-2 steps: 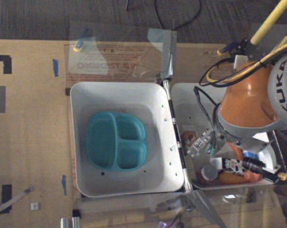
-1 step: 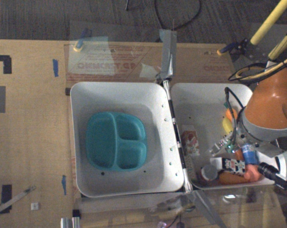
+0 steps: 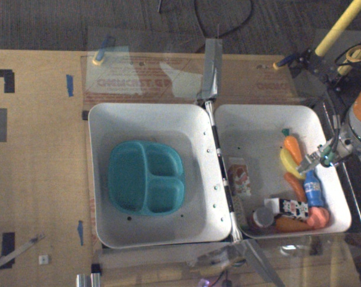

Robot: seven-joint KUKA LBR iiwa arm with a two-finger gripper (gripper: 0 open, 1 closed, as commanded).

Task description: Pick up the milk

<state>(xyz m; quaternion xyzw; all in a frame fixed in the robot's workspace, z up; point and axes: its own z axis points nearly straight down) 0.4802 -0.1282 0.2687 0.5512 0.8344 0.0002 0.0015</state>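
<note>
milk carton (image 3: 294,207) lying flat, right bin's (image 3: 252,121) near edge | step: approach | gripper (image 3: 321,157) over banana (image 3: 290,163), finger spread unclear | next: move toward carton, descend

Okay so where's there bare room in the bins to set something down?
Right bin: bare floor across the far half and centre, between the packet and banana. Its near right corner is crowded around the milk. Left bin: a margin around the teal tray.
</note>
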